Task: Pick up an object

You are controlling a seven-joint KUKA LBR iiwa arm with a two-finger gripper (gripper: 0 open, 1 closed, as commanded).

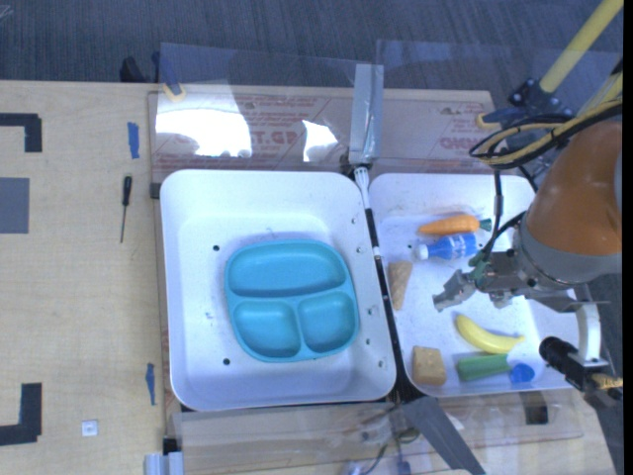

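Orange-banded arm's gripper (457,290) hovers fingers apart, empty, just above the banana (485,335): approach step; next, descend and close.

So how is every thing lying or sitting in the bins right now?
Blue tray: flat in the left bin, right way up.
Carrot: lying down, right bin's far side.
Bottle: on its side beside the carrot.
Banana: lying flat, below the pincer.
Green marker: lying near the front wall.
Sponge: flat in the front corner.
Pincer: above the right bin, holding nothing visible.
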